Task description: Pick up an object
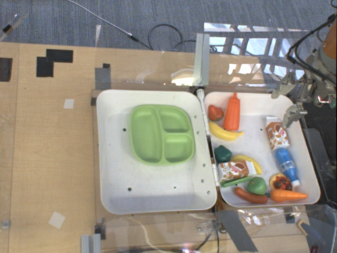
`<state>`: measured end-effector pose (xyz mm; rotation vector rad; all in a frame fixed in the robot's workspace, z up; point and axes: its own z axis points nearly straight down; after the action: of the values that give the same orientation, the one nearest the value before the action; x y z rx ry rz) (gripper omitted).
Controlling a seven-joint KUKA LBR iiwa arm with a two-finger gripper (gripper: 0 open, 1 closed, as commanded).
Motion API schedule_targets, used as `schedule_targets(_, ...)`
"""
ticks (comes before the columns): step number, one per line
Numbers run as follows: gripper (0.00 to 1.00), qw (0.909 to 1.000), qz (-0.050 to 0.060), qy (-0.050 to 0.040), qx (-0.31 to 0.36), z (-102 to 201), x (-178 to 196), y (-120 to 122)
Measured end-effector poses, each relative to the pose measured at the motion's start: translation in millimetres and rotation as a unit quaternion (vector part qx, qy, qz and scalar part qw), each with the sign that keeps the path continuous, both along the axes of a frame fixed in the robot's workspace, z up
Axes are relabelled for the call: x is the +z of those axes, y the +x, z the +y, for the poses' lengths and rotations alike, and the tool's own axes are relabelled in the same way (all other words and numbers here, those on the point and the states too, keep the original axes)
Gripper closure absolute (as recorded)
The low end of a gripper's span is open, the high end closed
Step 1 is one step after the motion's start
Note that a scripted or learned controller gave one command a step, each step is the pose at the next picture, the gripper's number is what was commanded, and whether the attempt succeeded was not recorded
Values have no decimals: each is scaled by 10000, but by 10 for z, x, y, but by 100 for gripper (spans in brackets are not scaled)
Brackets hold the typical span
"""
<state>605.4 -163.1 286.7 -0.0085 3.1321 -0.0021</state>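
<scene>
At the near edge of the right white bin (314, 167) lie an orange plastic carrot (287, 196), a brown toy sausage (250, 195) and a green toy pepper (257, 185). Farther back sit a blue bottle (287, 165), a yellow banana (225, 133) and an upright orange bottle (232, 113). At the far right rim the gripper (293, 115) hangs above a red-and-white carton (277, 135); whether it is spread or closed is unclear. The left white bin (113, 152) holds a green divided plate (161, 134).

Grey metal gripper (293, 113), black cables.

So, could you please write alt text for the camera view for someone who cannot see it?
Two white bins sit side by side: the left bin holds a green divided plate, the right bin a jumble of toy food. The gripper hangs over the right bin's far right corner.
</scene>
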Motion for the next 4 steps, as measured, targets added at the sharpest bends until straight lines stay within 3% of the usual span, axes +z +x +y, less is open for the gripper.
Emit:
schedule_targets(1, 0, 10000, 66, 14, -12, -318, -1148, 41)
schedule_targets(2, 0, 9989, -32, -4, -469, -421, -1969, 275)
schedule_targets(4, 0, 9998, -5, -3, -176, -287, -1983, -18)
